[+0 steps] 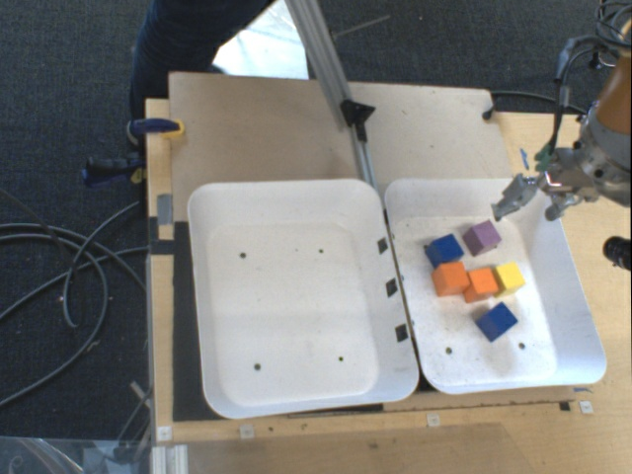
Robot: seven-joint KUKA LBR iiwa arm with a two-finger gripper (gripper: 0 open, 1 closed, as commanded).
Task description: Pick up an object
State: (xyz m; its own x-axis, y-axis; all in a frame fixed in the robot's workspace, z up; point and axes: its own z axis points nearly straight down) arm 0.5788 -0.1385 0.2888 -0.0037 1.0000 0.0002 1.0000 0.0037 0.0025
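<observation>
Six blocks (472,275) cluster mid right bin (568,358), within reach of the released, empty claw (533,197) above its far edge.

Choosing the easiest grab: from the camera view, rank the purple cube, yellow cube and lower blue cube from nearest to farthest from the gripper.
From the gripper:
1. Purple cube, just below-left of it.
2. Yellow cube, mid-bin.
3. Lower blue cube, toward the right bin's front.

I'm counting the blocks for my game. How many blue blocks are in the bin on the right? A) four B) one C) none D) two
D, two: one blue block sits next to the purple block, and another blue block sits below the two orange ones, all in the right bin.
</observation>
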